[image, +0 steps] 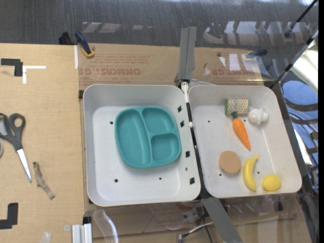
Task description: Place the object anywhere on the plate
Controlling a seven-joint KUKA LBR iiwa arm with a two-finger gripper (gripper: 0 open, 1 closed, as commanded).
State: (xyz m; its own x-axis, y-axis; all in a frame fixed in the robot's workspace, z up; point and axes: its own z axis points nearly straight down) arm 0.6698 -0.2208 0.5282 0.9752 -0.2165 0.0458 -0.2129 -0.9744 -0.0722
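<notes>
A teal plate (pixel 148 136) with three compartments lies in the left white bin (pixel 96 151). The right white bin (pixel 212 181) holds several toy foods: an orange carrot (pixel 241 131), a yellow banana (pixel 249 172), a yellow lemon (pixel 272 183), a tan round cookie (pixel 230 162), a white cauliflower piece (pixel 257 116) and a small speckled block (pixel 237 106). All of them rest on the bin floor.
Scissors (pixel 16 138) lie on the wooden bench at the left. A cardboard sheet (pixel 131 67) sits behind the bins. A grey bar (pixel 187 52) stands upright behind the seam between the bins.
</notes>
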